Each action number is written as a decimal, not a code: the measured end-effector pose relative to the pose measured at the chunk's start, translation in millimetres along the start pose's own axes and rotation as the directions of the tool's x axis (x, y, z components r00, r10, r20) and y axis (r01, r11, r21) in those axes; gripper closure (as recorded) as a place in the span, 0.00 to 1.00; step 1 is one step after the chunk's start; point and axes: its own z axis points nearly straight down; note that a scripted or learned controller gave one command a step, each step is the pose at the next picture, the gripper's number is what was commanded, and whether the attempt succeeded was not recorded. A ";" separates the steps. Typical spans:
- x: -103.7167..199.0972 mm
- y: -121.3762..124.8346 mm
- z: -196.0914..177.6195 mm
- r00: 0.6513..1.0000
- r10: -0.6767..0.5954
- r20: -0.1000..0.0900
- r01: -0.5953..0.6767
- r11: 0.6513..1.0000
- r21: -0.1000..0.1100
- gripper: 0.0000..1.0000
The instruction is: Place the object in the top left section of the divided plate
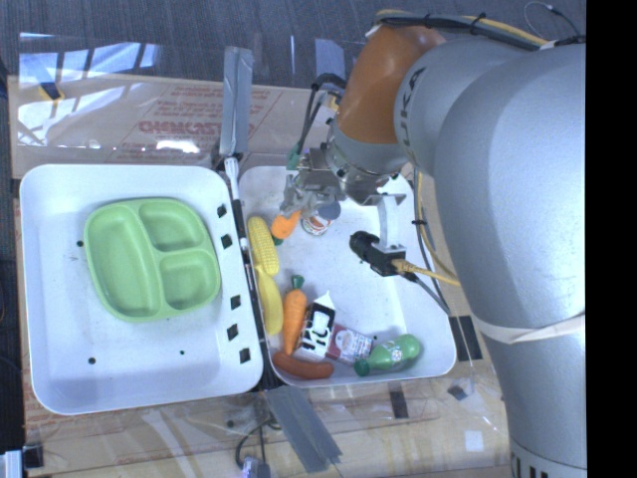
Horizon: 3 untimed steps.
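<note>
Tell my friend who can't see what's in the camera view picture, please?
A big grey robot arm reaches from the right into the right white bin, its gripper low over toy food: corn, a carrot, a sausage, a small carton and a green bottle. In the left bin lies a green divided plate.

Green divided plate (151, 258) sits in left bin (60, 366). Gripper (302, 204) hangs over far end of right bin (423, 317), touching small orange object (284, 226). Corn (263, 245), carrot (294, 313), sausage (303, 367), carton (333, 336), green bottle (389, 355) lie nearer.
</note>
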 end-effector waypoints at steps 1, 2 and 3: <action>54.0 -13.6 0.7 0.981 0.194 0.006 -0.194 0.981 0.001 1.00; 55.7 3.7 -61.2 0.999 -0.035 0.005 0.035 0.999 -0.007 1.00; 106.9 38.2 -7.4 0.997 0.076 0.021 -0.076 0.997 -0.019 1.00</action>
